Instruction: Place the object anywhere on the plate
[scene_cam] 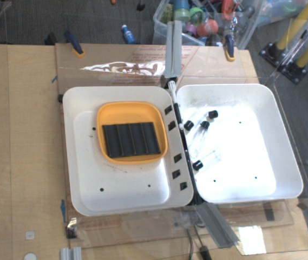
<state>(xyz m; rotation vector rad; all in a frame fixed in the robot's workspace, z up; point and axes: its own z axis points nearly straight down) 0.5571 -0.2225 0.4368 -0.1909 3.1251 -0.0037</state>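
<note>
Since the black ribbed rectangular block [131, 140] already lies flat on the orange square plastic plate [129, 110], long axis along its near rim, can't tell how the jaws stand.

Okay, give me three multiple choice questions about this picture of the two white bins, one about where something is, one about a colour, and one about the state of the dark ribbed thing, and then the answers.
1. Which shallow white bin holds the plate?
A. The left bin
B. The right bin
C. Neither

2. What colour is the plate?
A. Blue
B. Orange-yellow
C. Green

3. How is the flat black ribbed rectangular object placed?
A. Standing on the bench
B. Leaning on the right bin's wall
C. Lying flat on the plate

Answers:
1. A, the rounded square orange-yellow plate sits inside the left bin.
2. B, its rim shows orange-yellow around the dark object.
3. C, the black ribbed object lies flat within the plate's rim.
</note>
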